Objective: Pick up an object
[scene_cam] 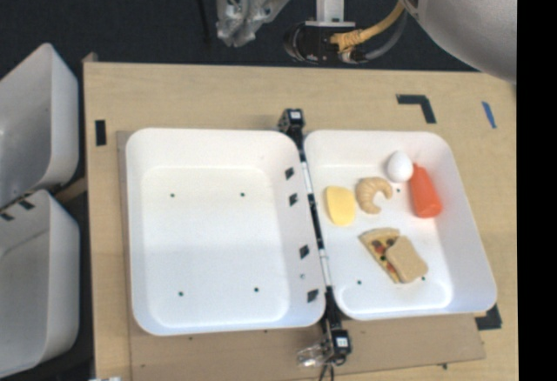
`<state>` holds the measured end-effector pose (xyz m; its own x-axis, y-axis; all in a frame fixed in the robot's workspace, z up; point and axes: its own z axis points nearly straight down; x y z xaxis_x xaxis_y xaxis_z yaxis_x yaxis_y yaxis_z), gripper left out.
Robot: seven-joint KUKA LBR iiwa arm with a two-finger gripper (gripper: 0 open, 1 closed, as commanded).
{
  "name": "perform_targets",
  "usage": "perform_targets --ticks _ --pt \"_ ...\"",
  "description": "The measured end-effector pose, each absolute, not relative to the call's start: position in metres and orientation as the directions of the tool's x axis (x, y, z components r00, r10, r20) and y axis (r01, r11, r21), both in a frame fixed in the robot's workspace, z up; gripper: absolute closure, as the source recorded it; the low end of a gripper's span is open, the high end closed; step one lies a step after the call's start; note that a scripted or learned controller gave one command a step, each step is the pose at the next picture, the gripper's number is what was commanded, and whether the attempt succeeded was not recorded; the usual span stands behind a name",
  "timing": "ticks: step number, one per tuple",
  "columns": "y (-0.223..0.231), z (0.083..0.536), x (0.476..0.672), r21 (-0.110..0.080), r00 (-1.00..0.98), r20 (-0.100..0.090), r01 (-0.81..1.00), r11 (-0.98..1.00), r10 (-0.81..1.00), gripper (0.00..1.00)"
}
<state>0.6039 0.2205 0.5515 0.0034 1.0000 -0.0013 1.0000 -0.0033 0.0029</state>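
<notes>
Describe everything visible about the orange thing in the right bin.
The orange thing is a short, rounded cylinder, smooth and plastic-looking, plain bright orange-red, perhaps a toy carrot. It lies flat in the right bin, its long axis running roughly up and down the view, near the far right side. Its top end sits against the white egg; the croissant lies to its left, apart.

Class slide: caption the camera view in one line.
End effector above the bench; right bin holds egg, croissant and sandwich.

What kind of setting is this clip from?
Probably a robotics lab grasping bench: two white bins clipped side by side on a board, toy food such as a croissant, and a gripper overhead.
</notes>
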Motion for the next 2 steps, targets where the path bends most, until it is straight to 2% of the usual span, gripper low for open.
perform_targets --ticks 1,2 --pt "0.221 0.551 0.62 0.003 0.004 -0.001 1.0 -0.004 1.0 1.0" --pt "0.221 0.552 0.646 0.004 0.004 -0.001 1.0 -0.004 1.0 1.0"
